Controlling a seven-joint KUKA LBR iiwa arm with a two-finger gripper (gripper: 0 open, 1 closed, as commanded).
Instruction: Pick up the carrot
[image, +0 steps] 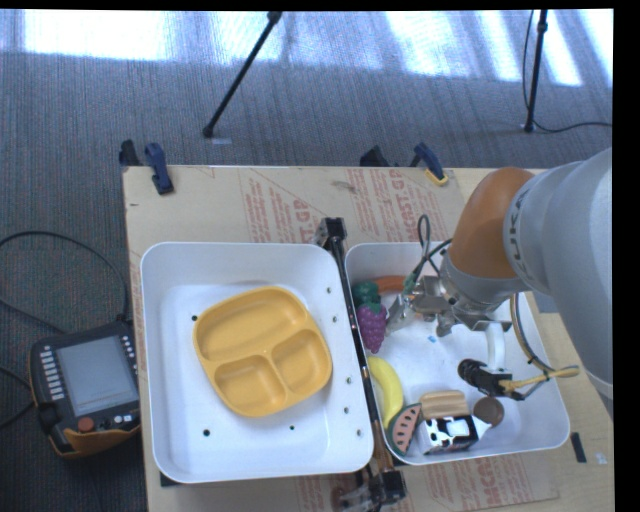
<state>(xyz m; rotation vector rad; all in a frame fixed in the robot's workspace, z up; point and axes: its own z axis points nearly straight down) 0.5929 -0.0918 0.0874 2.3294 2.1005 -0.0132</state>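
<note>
Looking down at a slant on a wooden bench (250, 200) that carries two shallow white bins side by side, the camera shows a grey robot arm (560, 240) with an orange band entering from the right of the frame. Its gripper (425, 305) sits low over the upper left part of the right bin (545, 425), and whether it is wide or narrow cannot be told from here (the wrist hardware hides it). The carrot (390, 284), a small orange piece with a green top, lies at the upper left corner of that bin, just beside the gripper and partly covered by it. Below it, along the bin's left wall, are a bunch of purple grapes (371, 325) and a banana (386, 383). A watermelon slice (404, 428) and a black-and-white block (450, 430) rest near the bin's lower edge. The left bin (170, 400) holds a yellow divided plate (262, 350). A control pendant (85, 385) lies on the carpet at lower left.
</note>
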